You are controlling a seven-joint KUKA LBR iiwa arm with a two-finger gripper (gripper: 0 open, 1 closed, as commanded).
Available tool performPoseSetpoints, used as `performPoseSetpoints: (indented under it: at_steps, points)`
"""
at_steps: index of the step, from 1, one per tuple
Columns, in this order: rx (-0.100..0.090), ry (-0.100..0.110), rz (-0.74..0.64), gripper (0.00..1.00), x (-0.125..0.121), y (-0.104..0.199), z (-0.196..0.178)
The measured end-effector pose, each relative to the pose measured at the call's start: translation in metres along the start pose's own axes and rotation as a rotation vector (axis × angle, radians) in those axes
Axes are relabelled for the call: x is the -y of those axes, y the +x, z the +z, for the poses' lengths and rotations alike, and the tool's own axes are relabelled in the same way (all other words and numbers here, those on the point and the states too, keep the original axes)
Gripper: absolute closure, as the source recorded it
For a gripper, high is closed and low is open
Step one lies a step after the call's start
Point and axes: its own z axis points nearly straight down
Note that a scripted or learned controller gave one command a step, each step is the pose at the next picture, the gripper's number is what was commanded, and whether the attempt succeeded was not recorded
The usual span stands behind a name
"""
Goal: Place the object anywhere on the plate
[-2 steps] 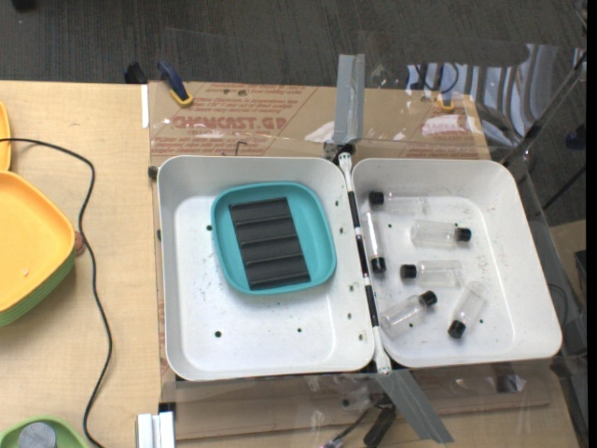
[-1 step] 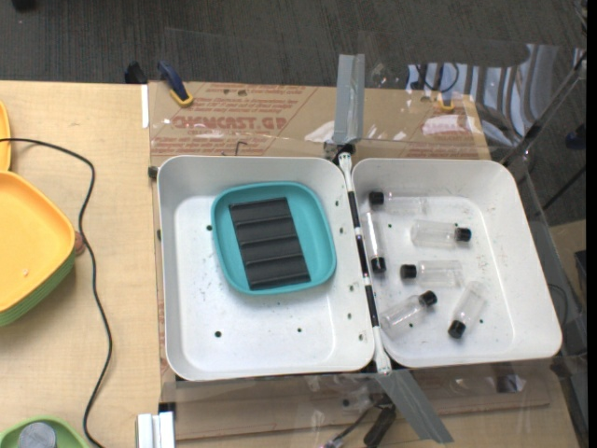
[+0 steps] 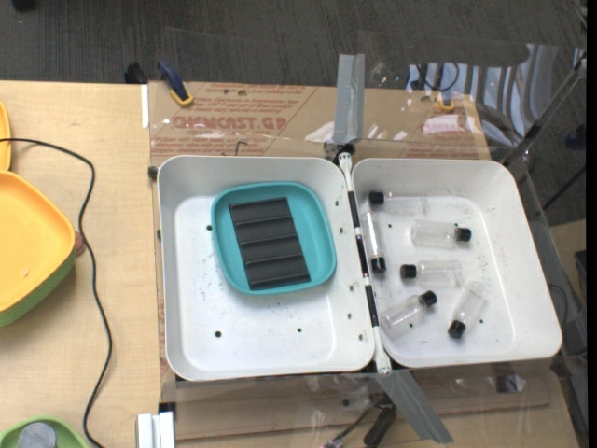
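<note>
Left bin: shallow white plastic bin (image 3: 187,278), rounded corners, smooth floor w/ small dark specks; sits touching the right bin along the centre seam.
Plate: teal rounded-square plastic plate (image 3: 322,245) w/ a raised lip, in the far-centre part of the left bin; slightly turned.
Plate insert: dark grey ribbed rectangular pad (image 3: 269,243), four ridges across, matte, covers the plate's middle.
Right bin: matching shallow white plastic bin (image 3: 522,278), glossy floor.
Objects: clear plastic vials w/ black caps, all lying flat in the right bin. One far-right (image 3: 440,235), one mid (image 3: 431,272), one near-centre (image 3: 410,309), one near-right (image 3: 466,310), one long one (image 3: 372,243) along the left wall by the seam. Loose black cap (image 3: 376,197) at far left of that bin.
Spacing: vials apart from each other, none touching the plate.
Room: wide bare floor near and left of the plate; teal rim free all round.
Gripper: can't tell its state, arm not in shot.
Surroundings: brown cardboard sheet (image 3: 242,119) far side; yellow plastic dish (image 3: 28,241) on the wooden bench at left, black cable (image 3: 91,250) beside it.
</note>
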Motion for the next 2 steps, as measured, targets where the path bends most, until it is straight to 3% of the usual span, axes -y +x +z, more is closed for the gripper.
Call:
performPoseSetpoints:
  at_steps: [2]
  points:
    - [0.0,0.0,0.001,0.0,-0.0002,0.0003,-0.0003]
